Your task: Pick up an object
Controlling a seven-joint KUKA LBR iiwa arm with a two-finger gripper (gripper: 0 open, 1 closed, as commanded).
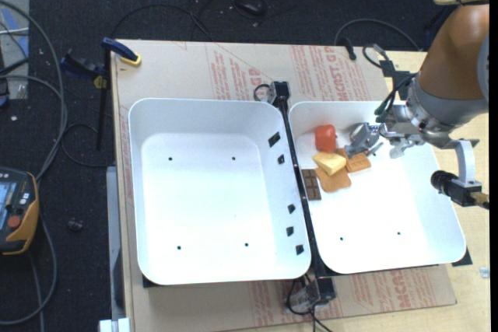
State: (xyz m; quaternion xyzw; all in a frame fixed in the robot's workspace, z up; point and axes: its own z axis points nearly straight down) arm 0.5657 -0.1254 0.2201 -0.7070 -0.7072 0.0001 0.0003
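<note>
Approach step in hand: claw (364,141) is poised over the orange block (358,162), at three o'clock of the red block (325,138); its opening cannot be told. Descent and closure are required.

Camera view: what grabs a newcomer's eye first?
The grey and orange arm reaching in from the right, its gripper low over the right bin. Next, the small cluster near that bin's upper left: a red block, a yellow block and orange pieces. The left bin sits alongside.
</note>
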